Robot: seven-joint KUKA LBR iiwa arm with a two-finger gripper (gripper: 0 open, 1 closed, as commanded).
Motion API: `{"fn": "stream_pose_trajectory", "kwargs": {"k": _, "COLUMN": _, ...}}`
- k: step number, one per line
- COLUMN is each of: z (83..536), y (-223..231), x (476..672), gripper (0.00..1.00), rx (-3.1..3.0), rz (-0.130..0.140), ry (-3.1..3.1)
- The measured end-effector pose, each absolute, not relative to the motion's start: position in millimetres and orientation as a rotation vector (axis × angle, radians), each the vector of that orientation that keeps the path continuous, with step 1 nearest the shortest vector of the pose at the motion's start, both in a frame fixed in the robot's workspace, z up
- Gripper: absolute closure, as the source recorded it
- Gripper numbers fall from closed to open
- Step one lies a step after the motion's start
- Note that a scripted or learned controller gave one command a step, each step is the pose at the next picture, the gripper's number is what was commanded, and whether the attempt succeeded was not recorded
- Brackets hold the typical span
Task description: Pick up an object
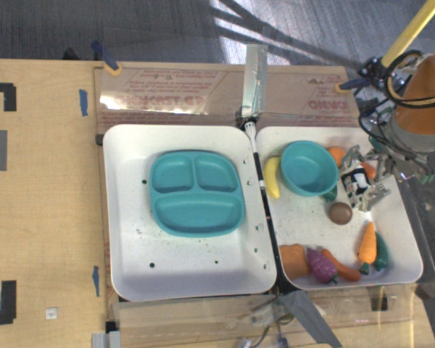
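Your gripper [362, 183] hung low in the right bin [413, 267], at the frame's right centre. Whether its jaws were parted or closed could not be told, and nothing showed between them. A brown round object [340, 212] lay just below-left, a teal bowl [307, 167] to the left, and an orange piece [337, 155] above-left. Judgement: you should have centred over the brown object, kept clear of the bowl rim, and closed only once the object was straddled. A carrot [367, 243] lay lower right; the divided teal plate [197, 193] sat in the left bin [123, 216].

Wooden bench [43, 216]; grey floor [130, 13] with light streaks.
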State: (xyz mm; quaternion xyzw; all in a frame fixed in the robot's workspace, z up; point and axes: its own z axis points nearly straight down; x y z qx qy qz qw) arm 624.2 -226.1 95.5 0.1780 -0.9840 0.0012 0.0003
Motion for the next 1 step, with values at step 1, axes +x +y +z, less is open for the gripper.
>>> {"fn": "stream_pose_trajectory", "kwargs": {"k": 1, "z": 93.3, "y": -216.4, "x": 646.8, "gripper": 0.0, "rx": -0.286, "rz": -0.016, "ry": -3.121}}
